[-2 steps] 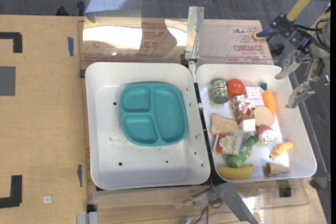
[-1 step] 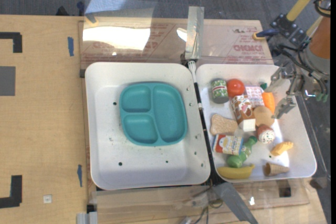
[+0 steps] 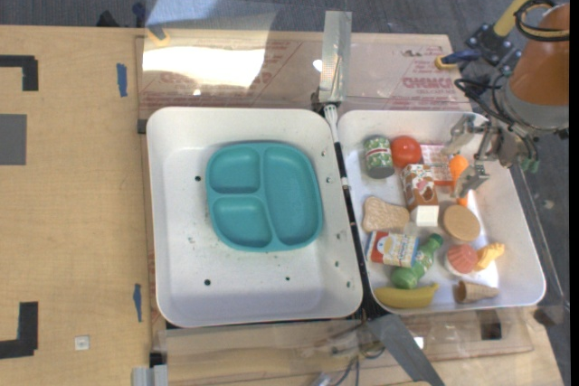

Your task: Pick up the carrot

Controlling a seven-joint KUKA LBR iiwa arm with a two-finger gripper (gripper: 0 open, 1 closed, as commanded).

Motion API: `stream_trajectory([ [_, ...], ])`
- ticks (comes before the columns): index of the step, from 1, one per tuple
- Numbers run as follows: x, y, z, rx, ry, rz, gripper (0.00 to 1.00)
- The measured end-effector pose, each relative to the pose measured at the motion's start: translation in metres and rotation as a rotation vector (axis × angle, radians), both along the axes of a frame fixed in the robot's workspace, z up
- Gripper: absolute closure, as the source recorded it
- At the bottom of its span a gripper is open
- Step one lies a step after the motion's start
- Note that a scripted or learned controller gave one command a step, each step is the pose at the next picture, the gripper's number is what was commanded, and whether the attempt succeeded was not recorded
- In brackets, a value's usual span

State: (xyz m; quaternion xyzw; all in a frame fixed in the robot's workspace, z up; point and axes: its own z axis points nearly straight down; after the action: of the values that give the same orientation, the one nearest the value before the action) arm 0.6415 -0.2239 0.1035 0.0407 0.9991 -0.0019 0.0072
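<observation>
The gripper point(image 3: 474, 156) had its jaws closed on the small orange carrot point(image 3: 459, 165) just above the crowded right bin point(image 3: 529, 235), a shallow-looking pinch that could let it slip back among the toys.

Toys point(image 3: 425, 221) crowd the right bin point(image 3: 529, 230); left bin point(image 3: 172, 194) roomier.

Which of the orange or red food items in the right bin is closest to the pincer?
The small orange carrot, right at the pincer; the tomato sits farther left.
</observation>
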Motion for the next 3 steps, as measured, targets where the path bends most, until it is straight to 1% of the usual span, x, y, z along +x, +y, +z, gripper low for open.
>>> stream_trajectory([
  [1,0.012,0.013,-0.014,0.003,0.001,-0.072,0.0],
  [2,0.022,0.011,0.014,-0.007,-0.035,-0.071,1.0],
  [3,0.012,0.014,0.145,-0.002,-0.006,0.047,1.0],
])
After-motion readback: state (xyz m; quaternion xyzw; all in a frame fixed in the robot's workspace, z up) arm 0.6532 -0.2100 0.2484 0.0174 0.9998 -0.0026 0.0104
